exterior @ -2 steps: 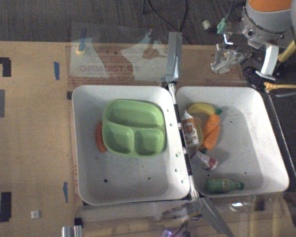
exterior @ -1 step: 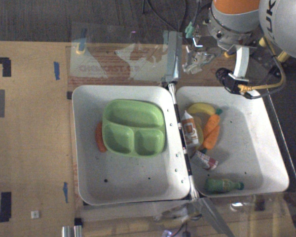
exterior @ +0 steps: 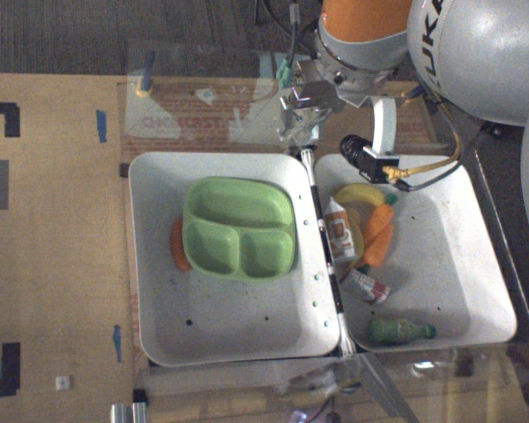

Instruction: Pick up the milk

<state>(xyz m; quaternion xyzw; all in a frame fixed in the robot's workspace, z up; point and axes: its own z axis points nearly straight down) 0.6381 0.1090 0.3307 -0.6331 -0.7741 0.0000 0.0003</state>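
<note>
The milk is a small white bottle with a brown-orange label. It lies in the right bin, against that bin's left wall, beside a banana and a carrot. My gripper hangs over the far rim where the two bins meet, up and to the left of the milk and well apart from it. I see nothing held in it.
The left bin holds a green divided plate with an orange item partly under its left edge. A small red-and-white tube and a green bottle lie near the right bin's front. A black cable connector hangs over the right bin's far edge.
</note>
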